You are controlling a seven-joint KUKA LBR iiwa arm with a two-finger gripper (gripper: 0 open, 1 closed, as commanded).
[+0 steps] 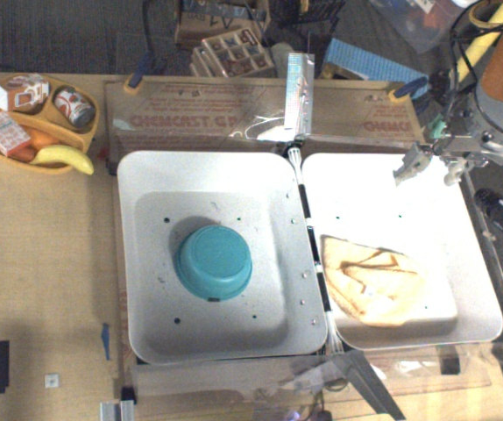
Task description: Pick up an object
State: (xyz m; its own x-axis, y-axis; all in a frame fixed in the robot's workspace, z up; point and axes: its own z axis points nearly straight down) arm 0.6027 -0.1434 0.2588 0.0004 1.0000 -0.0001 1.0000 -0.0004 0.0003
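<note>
A teal bowl (215, 261) lies upside down in the middle of the left bin (146, 200). A crumpled tan cloth (371, 280) lies at the front left of the right bin (462, 261). My gripper (429, 168) hangs over the far right corner of the right bin, well behind the cloth and apart from it. Its two fingers (407, 168) are spread, so it is open with nothing between them. The grey arm with its orange band (502, 75) comes in from the upper right.
A yellow tray (32, 128) with a banana and packaged food sits on the bench at the far left. A cardboard wall (199, 117) runs behind both bins. A thin upright divider (299, 95) stands at the back between them.
</note>
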